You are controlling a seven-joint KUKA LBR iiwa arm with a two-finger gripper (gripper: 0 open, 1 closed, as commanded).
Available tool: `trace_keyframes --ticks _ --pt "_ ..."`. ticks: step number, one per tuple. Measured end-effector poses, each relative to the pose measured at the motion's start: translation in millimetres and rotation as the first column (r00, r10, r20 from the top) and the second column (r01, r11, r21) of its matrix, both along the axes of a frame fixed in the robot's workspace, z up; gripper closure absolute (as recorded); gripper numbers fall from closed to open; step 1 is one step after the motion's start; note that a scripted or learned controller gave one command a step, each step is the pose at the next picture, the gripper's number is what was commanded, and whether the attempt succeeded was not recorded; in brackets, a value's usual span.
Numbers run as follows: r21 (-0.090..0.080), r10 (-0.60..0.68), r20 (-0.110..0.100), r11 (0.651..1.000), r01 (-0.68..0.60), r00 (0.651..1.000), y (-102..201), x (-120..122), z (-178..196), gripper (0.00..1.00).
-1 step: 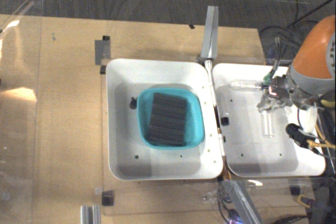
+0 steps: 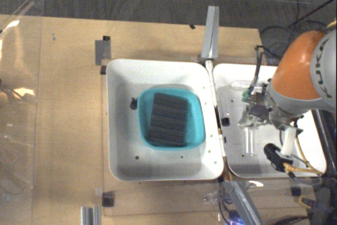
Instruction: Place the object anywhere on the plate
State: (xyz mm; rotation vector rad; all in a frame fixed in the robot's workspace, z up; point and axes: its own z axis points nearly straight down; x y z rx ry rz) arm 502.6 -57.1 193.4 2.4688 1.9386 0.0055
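- Dark ridged block (image 2: 168,119) is lying on the turquoise plate (image 2: 196,129), covering most of the plate's middle, its long side running nearly straight up and down the frame.
- The plate is sitting in the left white bin (image 2: 121,155), slightly right of that bin's centre.
- A small dark item (image 2: 134,104) is resting just beside the plate's left edge.
- The grey arm with its orange band (image 2: 295,74) is reaching in over the right white bin (image 2: 234,163).
- The pincer (image 2: 253,113) is hovering above the right bin, well apart from the block; whether it is wide or narrow cannot be told.
- Both bins are sitting side by side on the wooden worktop (image 2: 58,113).
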Motion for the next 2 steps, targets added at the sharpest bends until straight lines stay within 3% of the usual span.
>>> trace_keyframes --ticks 1,2 --pt "0.0 0.161 -0.001 0.987 -0.161 0.987 64.2 -14.1 6.8 1.0" --pt "0.0 0.16 0.0 0.987 -0.16 0.987 63.8 -14.0 6.8 0.0"
